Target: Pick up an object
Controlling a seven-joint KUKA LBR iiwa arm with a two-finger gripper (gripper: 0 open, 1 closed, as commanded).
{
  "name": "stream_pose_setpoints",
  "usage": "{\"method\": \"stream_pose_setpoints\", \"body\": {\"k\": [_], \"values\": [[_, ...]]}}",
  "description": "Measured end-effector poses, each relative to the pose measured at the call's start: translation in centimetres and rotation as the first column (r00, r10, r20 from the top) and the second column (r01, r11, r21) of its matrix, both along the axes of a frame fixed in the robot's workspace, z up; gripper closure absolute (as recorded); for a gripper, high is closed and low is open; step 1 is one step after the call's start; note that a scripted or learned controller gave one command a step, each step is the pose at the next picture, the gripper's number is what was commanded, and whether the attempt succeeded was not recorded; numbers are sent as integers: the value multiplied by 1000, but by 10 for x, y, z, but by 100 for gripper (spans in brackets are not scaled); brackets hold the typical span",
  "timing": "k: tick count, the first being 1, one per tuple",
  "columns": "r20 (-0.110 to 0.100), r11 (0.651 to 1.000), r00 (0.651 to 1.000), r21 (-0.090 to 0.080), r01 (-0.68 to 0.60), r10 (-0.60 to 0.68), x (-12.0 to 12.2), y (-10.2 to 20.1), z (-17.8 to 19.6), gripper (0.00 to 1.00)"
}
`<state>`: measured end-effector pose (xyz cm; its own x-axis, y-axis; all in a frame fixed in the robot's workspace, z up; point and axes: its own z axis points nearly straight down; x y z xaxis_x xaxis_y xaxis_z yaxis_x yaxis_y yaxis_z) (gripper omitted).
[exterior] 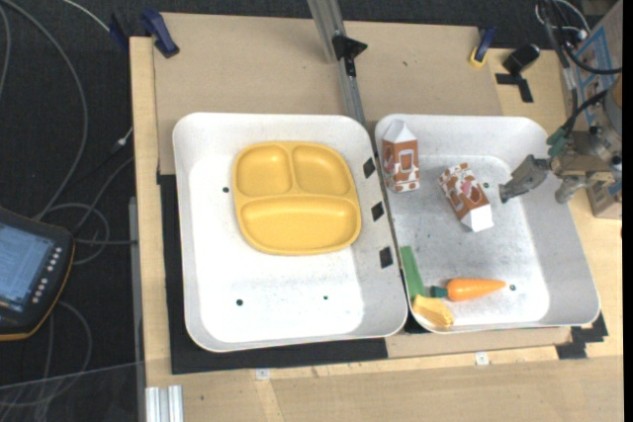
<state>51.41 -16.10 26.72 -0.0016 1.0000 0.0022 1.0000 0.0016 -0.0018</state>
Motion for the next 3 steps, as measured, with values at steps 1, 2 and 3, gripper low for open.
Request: {"method": "stream_pose_setpoints", "body": {"k": [1,2,3], "values": [[1,1000,1000,0,1,-1,0,0,0,0],[-5,1000,1000,1,3,-3,0,-7,-46,0],[-7,1000,1000,2,2,-2,-4,-8,-109,0]]}}
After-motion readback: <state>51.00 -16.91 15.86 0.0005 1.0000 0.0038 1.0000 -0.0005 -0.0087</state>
